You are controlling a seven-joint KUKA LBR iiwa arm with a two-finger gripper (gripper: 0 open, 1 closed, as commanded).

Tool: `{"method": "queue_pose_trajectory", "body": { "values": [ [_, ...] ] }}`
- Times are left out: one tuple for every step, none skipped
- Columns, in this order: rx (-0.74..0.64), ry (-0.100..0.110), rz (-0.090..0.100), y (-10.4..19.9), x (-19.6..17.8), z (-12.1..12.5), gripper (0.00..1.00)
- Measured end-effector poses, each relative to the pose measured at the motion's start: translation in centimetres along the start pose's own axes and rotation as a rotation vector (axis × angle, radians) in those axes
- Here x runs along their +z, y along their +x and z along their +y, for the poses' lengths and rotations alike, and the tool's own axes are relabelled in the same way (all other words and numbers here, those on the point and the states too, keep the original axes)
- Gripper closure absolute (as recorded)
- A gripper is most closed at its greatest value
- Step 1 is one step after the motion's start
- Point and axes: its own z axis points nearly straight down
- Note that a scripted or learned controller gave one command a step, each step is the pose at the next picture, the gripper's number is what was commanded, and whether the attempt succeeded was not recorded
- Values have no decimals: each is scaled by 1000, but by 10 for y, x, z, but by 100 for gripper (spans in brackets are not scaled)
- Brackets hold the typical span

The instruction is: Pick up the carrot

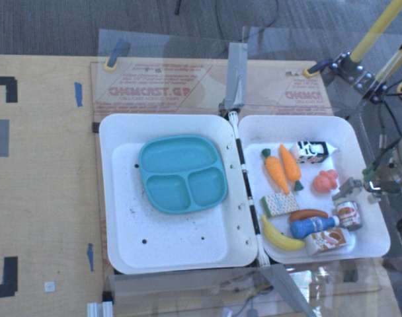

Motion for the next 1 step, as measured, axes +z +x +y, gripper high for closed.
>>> {"method": "queue_pose_trajectory", "body": {
  "values": [
    [-322, -4, -2, 13, 87, 68, 0]
  ]
}}
